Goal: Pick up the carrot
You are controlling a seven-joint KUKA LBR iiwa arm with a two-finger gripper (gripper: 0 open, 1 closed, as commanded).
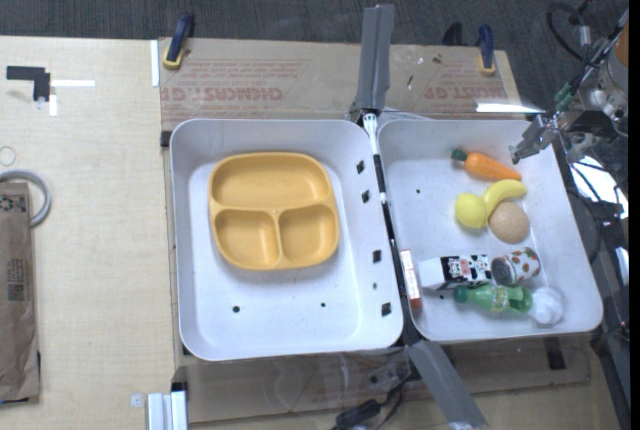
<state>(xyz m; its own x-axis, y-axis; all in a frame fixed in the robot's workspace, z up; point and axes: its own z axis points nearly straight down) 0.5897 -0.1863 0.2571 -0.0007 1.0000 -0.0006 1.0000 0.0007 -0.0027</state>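
Reaching for the small orange carrot w/ green top: gripper sits just right; can't tell finger state, so straddle its middle.

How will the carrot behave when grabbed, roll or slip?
The carrot looks like a smooth, rigid toy, so it probably stays stiff but may slip in a shallow pinch. Its tapered, rounded shape lying flat suggests it could roll or pivot if nudged off-centre. The banana lies very close below it, so a push may shove both. The claw sits at its right tip.
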